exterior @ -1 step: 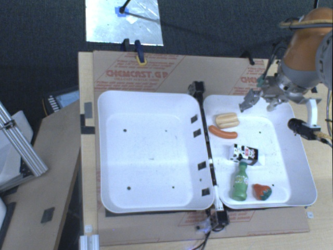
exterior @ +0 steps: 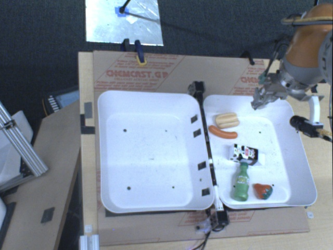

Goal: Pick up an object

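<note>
The right bin holds a tan bun, a red sausage, a small black-and-white packet, a green bottle lying lengthwise, and a red strawberry-like toy. My gripper hangs over the bin's far right corner, above and to the right of the bun, with nothing visible between its fingers. Whether the fingers are apart is too small to tell.
The left bin sits beside the right one, split by a black hinge strip. A shiny metal sheet lies at the back. A cardboard board lies under both bins.
</note>
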{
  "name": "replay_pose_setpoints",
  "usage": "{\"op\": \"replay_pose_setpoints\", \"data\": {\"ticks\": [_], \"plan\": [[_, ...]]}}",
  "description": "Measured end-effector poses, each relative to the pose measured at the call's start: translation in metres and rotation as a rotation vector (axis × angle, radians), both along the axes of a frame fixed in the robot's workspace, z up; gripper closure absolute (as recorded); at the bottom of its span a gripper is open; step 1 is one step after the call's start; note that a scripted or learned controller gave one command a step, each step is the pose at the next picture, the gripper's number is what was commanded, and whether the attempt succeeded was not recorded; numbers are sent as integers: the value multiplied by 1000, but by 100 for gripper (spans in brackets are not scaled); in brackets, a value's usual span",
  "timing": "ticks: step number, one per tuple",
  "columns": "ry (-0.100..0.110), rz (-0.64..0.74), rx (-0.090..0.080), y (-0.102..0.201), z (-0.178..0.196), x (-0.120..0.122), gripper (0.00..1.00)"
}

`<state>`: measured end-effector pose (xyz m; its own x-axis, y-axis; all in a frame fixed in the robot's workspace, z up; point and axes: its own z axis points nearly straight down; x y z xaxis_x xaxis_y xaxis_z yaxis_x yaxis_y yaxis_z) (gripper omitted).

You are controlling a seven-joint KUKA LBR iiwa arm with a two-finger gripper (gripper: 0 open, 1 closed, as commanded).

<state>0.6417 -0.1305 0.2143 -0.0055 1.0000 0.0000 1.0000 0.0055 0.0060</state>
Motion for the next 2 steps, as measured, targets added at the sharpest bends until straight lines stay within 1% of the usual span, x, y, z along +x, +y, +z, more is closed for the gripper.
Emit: {"op": "replay_pose_setpoints", "data": {"ticks": [1, 2], "plan": [[-12, 6, 1, 70, 142, -38, 100], [0, 4, 1, 116, 159, -22, 100]]}}
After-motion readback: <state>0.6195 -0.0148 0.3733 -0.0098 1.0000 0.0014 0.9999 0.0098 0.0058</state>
